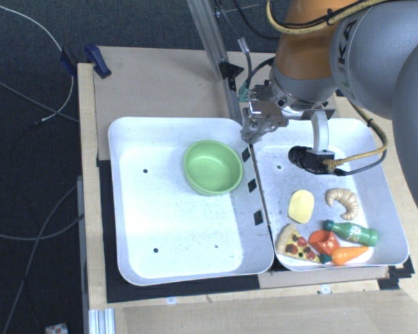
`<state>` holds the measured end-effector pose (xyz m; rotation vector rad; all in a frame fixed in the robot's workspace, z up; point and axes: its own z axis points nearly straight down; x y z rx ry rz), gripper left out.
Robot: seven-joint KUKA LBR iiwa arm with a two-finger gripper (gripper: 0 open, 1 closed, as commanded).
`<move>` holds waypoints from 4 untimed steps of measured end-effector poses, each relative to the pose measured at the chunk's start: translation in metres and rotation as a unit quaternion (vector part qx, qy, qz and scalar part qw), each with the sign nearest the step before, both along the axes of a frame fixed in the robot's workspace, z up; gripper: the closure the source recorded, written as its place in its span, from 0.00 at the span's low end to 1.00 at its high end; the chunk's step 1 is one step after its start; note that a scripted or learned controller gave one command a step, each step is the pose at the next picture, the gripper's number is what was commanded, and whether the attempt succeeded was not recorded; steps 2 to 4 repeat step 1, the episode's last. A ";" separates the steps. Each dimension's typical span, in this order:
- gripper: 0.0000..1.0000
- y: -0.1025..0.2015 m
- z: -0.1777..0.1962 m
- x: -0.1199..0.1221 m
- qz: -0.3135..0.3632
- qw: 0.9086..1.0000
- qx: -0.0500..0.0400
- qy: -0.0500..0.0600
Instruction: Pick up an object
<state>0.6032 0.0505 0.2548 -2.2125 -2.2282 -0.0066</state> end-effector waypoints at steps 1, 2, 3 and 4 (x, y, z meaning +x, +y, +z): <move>1.00 0.048 -0.017 -0.005 -0.001 1.000 -0.001 0.008; 1.00 0.048 -0.017 -0.005 -0.001 1.000 -0.001 0.008; 1.00 0.048 -0.017 -0.005 -0.001 1.000 -0.001 0.008; 1.00 0.048 -0.017 -0.005 -0.001 1.000 -0.001 0.008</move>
